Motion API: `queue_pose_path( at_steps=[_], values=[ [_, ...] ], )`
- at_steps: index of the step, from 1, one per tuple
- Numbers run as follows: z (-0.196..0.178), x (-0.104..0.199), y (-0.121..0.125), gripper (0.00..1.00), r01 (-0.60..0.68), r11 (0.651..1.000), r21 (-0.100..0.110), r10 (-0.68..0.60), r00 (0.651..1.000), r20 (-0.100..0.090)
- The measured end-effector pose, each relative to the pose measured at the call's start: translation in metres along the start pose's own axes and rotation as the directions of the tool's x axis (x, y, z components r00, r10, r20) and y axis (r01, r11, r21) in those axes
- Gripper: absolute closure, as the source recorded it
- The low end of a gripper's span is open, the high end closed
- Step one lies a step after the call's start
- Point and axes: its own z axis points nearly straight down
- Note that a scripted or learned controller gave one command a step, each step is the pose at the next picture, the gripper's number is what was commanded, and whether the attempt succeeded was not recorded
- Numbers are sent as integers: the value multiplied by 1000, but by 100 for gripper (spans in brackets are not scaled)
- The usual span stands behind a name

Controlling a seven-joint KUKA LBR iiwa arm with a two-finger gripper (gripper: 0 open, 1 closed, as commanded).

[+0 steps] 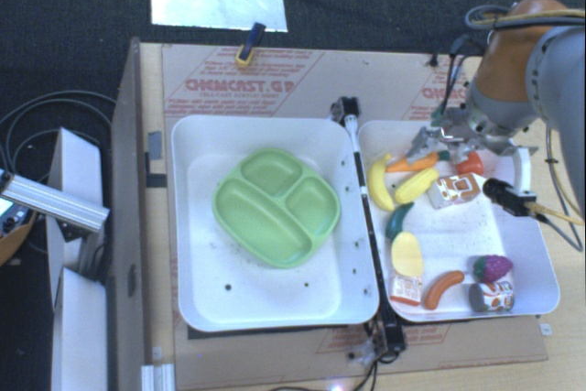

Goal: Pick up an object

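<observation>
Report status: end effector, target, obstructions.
End effector low over right bin's far end. Carrot just beneath, not gripped. Banana, corn, carton crowd close.

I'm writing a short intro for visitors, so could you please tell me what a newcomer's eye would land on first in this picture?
Probably the green divided plate, lying alone in the left bin. Next comes the bright scatter of toy food in the right bin: a banana by the divider, a sausage and a purple bunch of grapes near the front. The grey and orange arm reaches over that bin's far corner, its gripper just above a carrot.
</observation>
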Motion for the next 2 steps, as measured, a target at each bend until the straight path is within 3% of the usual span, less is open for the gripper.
queue_pose_path(
  at_steps=[1, 2],
  values=[
    [32, 6, 12, 0, -2, 1000, 4, 2, 1000, 1],
    [20, 5, 13, 100, -1, 1000, 0, 1, 1000, 2]
  ],
)
